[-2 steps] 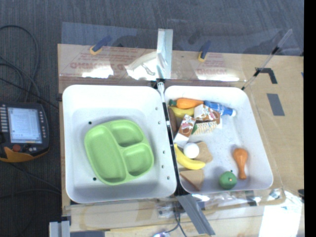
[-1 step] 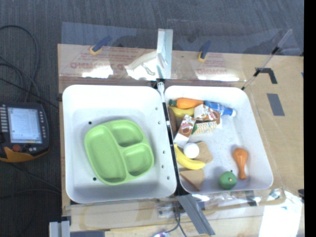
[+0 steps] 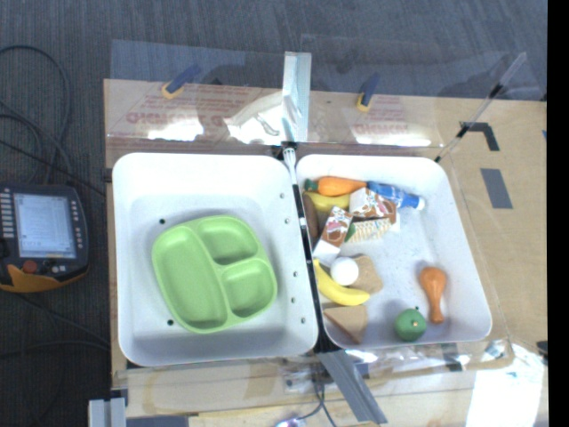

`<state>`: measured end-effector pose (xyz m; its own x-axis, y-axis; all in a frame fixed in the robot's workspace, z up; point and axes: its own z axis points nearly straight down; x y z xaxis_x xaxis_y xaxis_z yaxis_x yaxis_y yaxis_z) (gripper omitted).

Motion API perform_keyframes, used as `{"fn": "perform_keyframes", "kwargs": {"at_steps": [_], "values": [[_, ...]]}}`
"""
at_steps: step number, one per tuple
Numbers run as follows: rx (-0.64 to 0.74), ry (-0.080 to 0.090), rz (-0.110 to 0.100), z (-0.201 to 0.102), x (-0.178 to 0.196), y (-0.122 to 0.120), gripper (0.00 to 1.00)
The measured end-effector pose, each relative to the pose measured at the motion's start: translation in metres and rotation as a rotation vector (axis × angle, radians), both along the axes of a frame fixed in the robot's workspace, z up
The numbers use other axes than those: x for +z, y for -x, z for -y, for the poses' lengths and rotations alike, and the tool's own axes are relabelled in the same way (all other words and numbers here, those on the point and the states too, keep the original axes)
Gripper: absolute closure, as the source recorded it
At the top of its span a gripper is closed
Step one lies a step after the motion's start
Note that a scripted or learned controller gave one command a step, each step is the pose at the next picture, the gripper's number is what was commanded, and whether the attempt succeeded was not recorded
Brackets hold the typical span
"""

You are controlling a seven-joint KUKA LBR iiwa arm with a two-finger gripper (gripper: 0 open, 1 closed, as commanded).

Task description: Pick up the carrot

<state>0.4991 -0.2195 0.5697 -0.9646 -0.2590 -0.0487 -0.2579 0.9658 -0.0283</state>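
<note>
The carrot (image 3: 341, 186) is orange with a small green top and lies on its side in the far left corner of the right bin (image 3: 463, 249). Its green end points at the divider between the bins. A yellow banana piece (image 3: 327, 200) touches it from below, and a blue and white bottle (image 3: 394, 194) lies just to its right.
Below the carrot the right bin holds printed snack packets (image 3: 361, 221), a white egg (image 3: 344, 270), a banana (image 3: 340, 291), brown bread pieces (image 3: 347, 319), a green lime (image 3: 410, 325) and an orange drumstick (image 3: 434, 291). A green divided plate (image 3: 213, 272) sits in the left bin (image 3: 133, 203).
</note>
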Motion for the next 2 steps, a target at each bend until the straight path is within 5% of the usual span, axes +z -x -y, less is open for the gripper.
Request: {"fn": "perform_keyframes", "kwargs": {"at_steps": [2], "values": [[0.002,0.004,0.013,-0.001,0.021,-0.003,1.0]]}}
